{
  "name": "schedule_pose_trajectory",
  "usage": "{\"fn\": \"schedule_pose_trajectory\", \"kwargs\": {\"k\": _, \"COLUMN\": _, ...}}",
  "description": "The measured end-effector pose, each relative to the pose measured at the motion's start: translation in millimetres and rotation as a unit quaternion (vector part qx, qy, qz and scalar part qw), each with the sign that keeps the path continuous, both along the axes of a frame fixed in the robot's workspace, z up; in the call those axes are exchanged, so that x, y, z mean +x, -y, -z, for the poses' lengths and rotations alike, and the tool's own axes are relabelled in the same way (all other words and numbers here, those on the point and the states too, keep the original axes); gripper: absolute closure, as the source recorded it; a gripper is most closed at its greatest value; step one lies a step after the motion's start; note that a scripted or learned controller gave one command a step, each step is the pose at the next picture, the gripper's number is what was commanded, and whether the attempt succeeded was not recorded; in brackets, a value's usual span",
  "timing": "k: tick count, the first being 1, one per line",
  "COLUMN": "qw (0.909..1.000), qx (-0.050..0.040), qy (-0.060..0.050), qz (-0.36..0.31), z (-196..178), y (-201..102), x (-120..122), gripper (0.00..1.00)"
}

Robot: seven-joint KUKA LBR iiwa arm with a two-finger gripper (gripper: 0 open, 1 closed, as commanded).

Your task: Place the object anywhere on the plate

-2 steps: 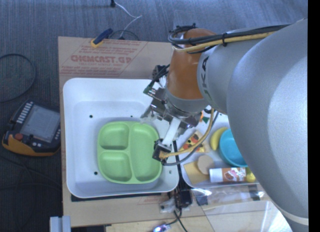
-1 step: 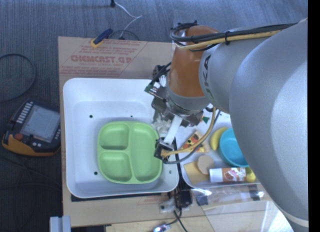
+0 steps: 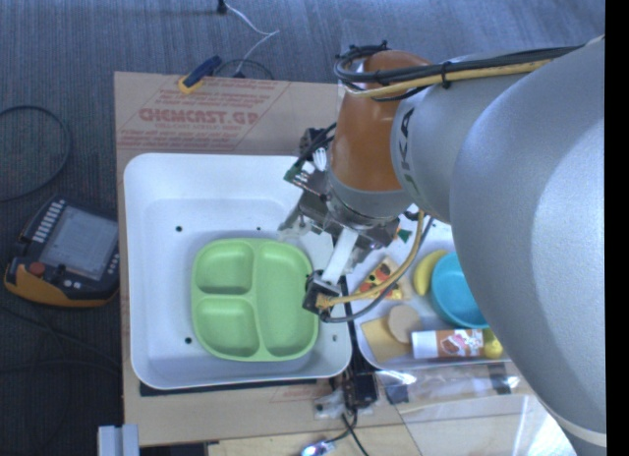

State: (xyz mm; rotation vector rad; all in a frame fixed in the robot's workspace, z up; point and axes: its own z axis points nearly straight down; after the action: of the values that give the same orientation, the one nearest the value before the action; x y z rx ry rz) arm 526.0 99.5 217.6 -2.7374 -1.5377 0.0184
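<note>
A light green divided plate [image 3: 251,297] with three compartments lies in the left white bin [image 3: 157,208], toward its front right, with nothing on it. My gripper [image 3: 324,248] hangs below the orange wrist band, over the wall between the two bins and just off the plate's right rim. The wrist hides its tips. No object can be seen in its grasp. In the right bin [image 3: 369,351] lie a yellow piece [image 3: 428,272], a blue bowl [image 3: 458,292], a tan round piece [image 3: 401,323], a small orange-red item [image 3: 378,279] and a bottle [image 3: 454,343] on its side.
The big grey arm covers most of the right bin. A clear plastic pack [image 3: 462,382] lies at that bin's front. Both bins rest on a cardboard sheet [image 3: 197,115]. A teach pendant [image 3: 64,253] sits on the floor to the left.
</note>
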Motion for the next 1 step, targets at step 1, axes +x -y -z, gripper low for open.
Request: {"fn": "schedule_pose_trajectory", "kwargs": {"k": 1, "qw": 1.0000, "qx": -0.0004, "qy": -0.002, "qz": 0.000, "z": -8.1, "y": 1.2, "x": 0.4, "gripper": 1.00}}
